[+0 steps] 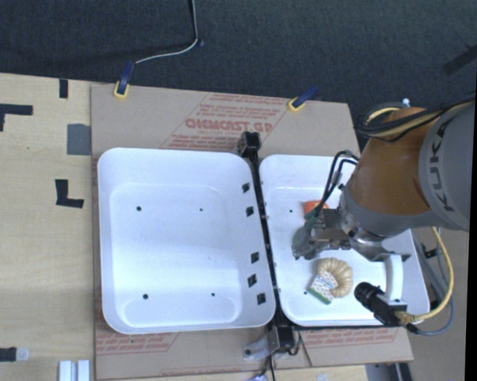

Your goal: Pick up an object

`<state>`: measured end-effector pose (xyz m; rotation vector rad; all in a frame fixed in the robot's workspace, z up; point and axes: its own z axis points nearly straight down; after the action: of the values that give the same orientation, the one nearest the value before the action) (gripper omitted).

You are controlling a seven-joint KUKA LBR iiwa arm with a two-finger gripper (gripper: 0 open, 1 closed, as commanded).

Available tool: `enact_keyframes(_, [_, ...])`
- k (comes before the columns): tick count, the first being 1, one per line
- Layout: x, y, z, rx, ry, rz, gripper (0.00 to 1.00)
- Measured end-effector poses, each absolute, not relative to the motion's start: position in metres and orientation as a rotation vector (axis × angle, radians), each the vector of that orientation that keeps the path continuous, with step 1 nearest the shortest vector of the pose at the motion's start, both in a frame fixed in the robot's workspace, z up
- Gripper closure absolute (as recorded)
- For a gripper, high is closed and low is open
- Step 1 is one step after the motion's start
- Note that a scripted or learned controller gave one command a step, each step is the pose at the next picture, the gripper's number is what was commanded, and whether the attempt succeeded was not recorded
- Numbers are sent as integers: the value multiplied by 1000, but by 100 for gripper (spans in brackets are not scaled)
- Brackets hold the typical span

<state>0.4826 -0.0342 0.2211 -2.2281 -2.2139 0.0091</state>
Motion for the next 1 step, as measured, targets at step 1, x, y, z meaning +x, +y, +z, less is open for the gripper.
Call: enact_keyframes(1, [481,-99,158,-2226,-2211,13,100])
